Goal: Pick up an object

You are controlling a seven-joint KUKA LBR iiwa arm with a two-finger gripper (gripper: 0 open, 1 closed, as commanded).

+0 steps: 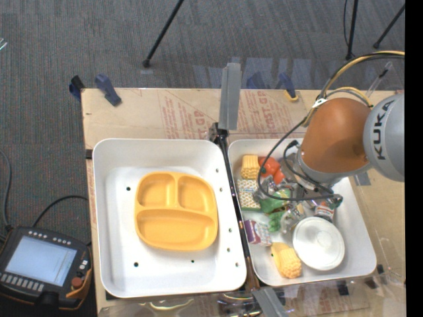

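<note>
Two bins sit side by side on the bench [158, 114]. A divided plate [176, 211] lies in the middle of the left bin [106, 177]. In the right bin [362, 243], a corn cob [250, 166] lies near the far left corner, another cob [287, 259] near the front edge, and a round lid [318, 243] just right of it. The arm [340, 140] hangs over the bin's far side.

Yellow tray [176, 211], white bins [106, 177], orange wrist band [337, 134].

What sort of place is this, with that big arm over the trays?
Most likely a robotics lab test bench. A grey and orange KUKA robot arm reaches over two shallow white bins, a handheld control pendant with a screen lies nearby, and black tripod legs stand on grey carpet.
</note>
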